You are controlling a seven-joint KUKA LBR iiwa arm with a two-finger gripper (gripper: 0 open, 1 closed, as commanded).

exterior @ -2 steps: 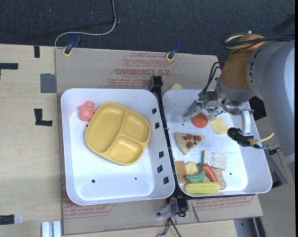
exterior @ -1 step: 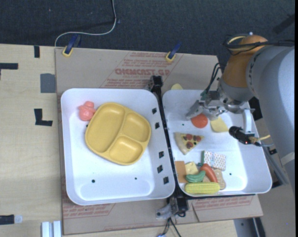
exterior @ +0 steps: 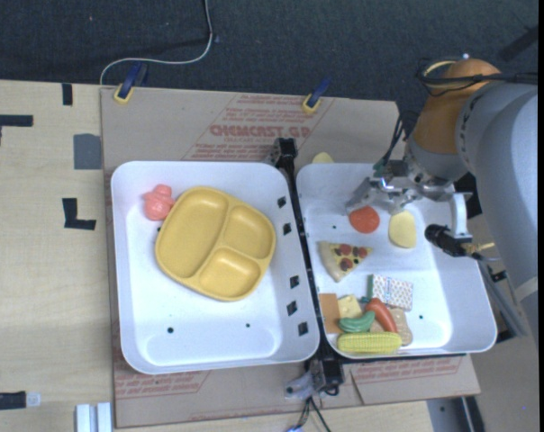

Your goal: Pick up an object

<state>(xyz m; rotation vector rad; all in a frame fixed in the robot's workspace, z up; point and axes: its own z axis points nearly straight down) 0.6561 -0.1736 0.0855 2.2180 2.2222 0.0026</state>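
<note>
Round red disc [exterior: 364, 220], glossy plastic

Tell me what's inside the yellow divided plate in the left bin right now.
The yellow divided plate shows bare yellow in all three compartments. A pink toy lies outside it, at its upper-left rim on the left bin floor. What lies beneath the plate is covered.

We see two bins [exterior: 209, 354] of smooth white plastic with a slight sheen, lying on matt brown cardboard [exterior: 245, 129]. The yellow divided plate [exterior: 215, 242] looks like smooth, faintly glossy plastic. The worktop [exterior: 38, 268] shows a pale wood-grain finish. The tool [exterior: 391, 190] looks like bare grey metal, and the arm [exterior: 502, 142] has a smooth grey shell.
</note>
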